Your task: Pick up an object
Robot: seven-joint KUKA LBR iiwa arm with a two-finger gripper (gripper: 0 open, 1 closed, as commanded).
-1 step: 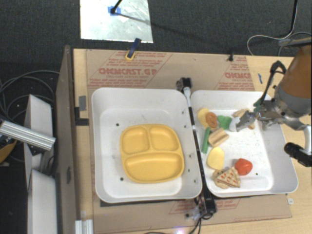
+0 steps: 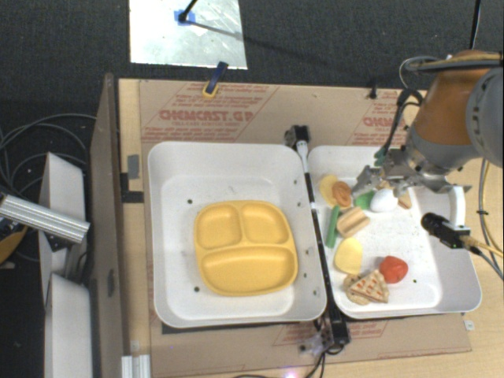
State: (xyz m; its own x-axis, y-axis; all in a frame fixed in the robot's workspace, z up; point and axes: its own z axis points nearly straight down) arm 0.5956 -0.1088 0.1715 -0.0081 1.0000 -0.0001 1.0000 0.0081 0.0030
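The gripper point(image 2: 383, 181) hangs low in the right bin point(image 2: 457, 286), just above a white egg point(image 2: 383, 201); its grip cannot be told; the red tomato point(image 2: 394, 269) lies nearer the camera than the egg.

Yellow divided tray point(image 2: 246, 247) sits in left bin point(image 2: 177, 172). Right bin point(image 2: 457, 278) holds toy food: red tomato point(image 2: 394, 269), waffle slice point(image 2: 367, 287), hotdog bun point(image 2: 353, 222). Gripper point(image 2: 383, 181) low over white egg point(image 2: 383, 201).
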